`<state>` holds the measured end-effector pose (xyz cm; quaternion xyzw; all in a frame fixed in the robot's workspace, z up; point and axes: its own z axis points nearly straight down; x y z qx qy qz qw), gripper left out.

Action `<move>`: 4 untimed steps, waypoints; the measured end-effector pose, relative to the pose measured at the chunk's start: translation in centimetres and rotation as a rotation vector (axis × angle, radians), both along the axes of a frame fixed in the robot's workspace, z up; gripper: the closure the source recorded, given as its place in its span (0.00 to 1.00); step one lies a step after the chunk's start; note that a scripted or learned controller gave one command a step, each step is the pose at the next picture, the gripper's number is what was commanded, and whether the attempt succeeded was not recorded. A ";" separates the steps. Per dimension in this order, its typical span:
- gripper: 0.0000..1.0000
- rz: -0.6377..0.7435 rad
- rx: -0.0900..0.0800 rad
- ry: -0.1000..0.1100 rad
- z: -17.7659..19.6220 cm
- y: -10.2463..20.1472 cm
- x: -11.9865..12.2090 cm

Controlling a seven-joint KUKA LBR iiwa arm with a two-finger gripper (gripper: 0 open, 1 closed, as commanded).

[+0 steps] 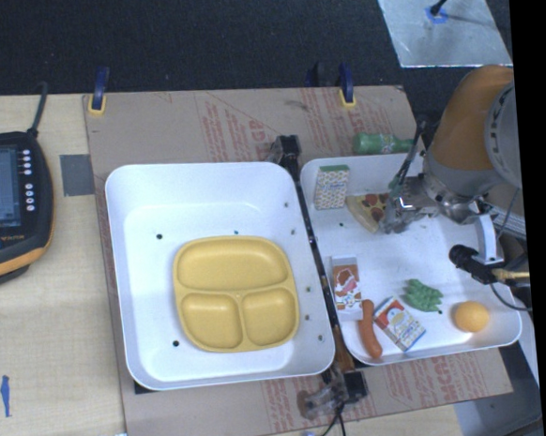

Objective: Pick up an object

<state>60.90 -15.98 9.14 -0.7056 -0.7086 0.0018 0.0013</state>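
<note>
A grey arm with an orange band reaches in from the right of the frame. Its end effector (397, 214) sits low in the upper part of the right bin (445, 246), touching a pizza slice (368, 209); whether it is clenched or released cannot be told. Lower in this bin lie a green toy (422, 296), an orange ball (470, 317), a sausage (369, 331) and small cartons (400, 325). The left bin (145, 269) holds a yellow divided tray (235, 292).
</note>
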 end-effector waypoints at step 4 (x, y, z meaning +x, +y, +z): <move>0.00 0.001 0.000 -0.003 0.1 1.3 4.8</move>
